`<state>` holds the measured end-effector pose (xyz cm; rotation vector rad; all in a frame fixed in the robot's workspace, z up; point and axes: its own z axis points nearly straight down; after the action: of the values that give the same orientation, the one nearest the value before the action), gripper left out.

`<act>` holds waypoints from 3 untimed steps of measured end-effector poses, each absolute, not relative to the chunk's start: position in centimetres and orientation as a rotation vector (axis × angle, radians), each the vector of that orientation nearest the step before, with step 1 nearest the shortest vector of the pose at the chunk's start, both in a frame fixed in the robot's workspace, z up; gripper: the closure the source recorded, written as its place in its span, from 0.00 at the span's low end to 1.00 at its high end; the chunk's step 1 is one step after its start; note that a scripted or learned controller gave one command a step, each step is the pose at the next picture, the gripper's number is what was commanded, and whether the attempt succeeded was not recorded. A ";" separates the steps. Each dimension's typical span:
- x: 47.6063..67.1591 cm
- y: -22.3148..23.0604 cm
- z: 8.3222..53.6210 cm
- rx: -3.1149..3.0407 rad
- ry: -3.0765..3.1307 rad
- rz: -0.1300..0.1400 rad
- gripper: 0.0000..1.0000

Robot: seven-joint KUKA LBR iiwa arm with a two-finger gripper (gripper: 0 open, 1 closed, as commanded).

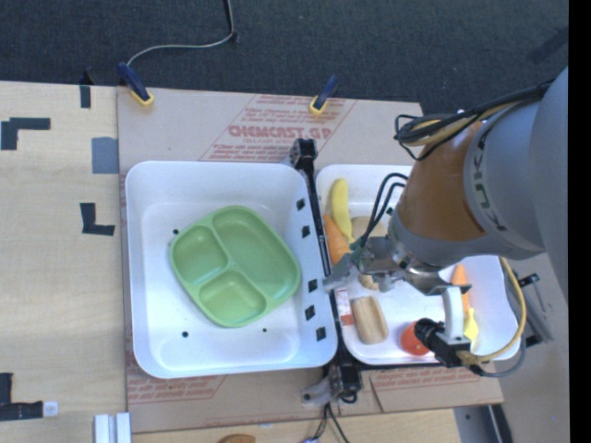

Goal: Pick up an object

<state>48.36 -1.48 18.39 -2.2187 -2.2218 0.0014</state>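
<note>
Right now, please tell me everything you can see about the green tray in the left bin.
The green tray is pale green, looks like smooth plastic, and has rounded corners and a raised rim. It is divided into three compartments, all without contents. It lies flat and right side up, turned at an angle to the walls, near the middle of the left bin. Only the bin floor touches it; the gripper is over the other bin.

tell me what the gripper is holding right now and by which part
Cannot be told: the gripper sits low in the right bin over the toy food, but no item shows between its fingers.
</note>
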 end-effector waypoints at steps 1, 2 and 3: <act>52.7 -5.7 18.4 -2.221 -2.221 0.003 0.00; 55.3 -12.0 14.3 -2.223 -2.219 0.005 0.00; 55.6 -13.9 8.6 -2.221 -2.224 -0.002 0.00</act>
<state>55.62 -13.86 8.63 -2.2212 -2.2240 -0.0015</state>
